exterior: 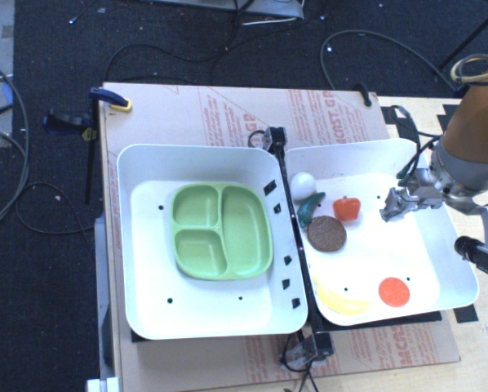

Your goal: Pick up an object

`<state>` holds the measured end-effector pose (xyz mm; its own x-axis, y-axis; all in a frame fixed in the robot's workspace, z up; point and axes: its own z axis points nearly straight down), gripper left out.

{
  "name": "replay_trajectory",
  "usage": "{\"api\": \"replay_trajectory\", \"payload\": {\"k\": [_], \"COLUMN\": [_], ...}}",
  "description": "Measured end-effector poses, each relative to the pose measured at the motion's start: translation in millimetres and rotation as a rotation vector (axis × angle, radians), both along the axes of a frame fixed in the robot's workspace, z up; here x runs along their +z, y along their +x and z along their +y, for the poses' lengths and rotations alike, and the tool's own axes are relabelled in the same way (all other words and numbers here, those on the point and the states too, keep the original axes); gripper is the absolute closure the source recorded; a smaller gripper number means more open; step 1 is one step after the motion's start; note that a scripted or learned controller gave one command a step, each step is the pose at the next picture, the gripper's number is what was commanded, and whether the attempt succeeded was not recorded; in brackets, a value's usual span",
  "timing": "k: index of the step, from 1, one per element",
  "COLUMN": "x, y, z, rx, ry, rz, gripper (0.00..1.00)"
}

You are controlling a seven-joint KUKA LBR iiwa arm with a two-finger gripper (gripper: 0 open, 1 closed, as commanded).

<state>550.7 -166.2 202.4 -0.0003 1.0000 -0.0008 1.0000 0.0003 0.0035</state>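
Claw point(393, 208) small, blurred, above right bin point(440, 260), arm point(471, 137) cropped

The arm point(472, 129) is cut off by the frame's edge at three o'clock. Its gripper point(393, 207) is too small and dark to read. A small teal item point(308, 209), at nine o'clock of the brown disc point(326, 234), is too small to identify. The yellow banana point(342, 300) is pale and blurred against the right bin point(440, 260).
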Motion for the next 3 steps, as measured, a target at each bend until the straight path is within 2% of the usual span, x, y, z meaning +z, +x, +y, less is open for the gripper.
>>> {"api": "replay_trajectory", "payload": {"k": [2, 3], "x": [1.3, 13.3], "y": [2.8, -3.9], "z": [95.6, 147.5], "rx": [0.005, 0.003], "ry": [0.002, 0.001], "rz": [0.004, 0.004], "gripper": [1.00, 1.00]}}
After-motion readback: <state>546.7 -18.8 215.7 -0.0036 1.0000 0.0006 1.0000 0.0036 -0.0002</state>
